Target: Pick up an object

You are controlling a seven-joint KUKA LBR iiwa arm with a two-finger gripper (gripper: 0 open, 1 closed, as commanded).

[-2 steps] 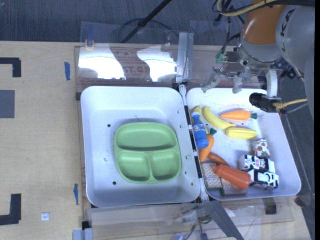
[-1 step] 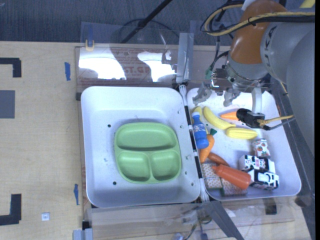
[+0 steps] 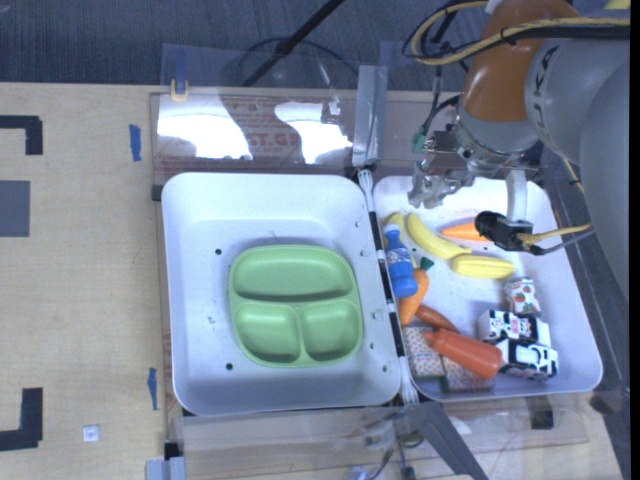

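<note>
My gripper [image 3: 437,190] hangs over the far left corner of the right bin [image 3: 572,303], open, with nothing between its fingers. Just below it lies a yellow banana [image 3: 430,238], with a second banana [image 3: 483,265] and a small orange carrot [image 3: 463,232] beside it. A blue bottle [image 3: 401,266] lies along the bin's left wall. Nearer the front are a large orange-red carrot [image 3: 464,351], a black-and-white patterned block [image 3: 522,341] and a small patterned can [image 3: 520,293].
The left bin [image 3: 190,268] holds a green divided plate [image 3: 295,303]. A clear upright panel [image 3: 367,118] stands behind the divider between the bins. The arm's grey body and orange band [image 3: 505,88] and its cables overhang the right bin's far right side.
</note>
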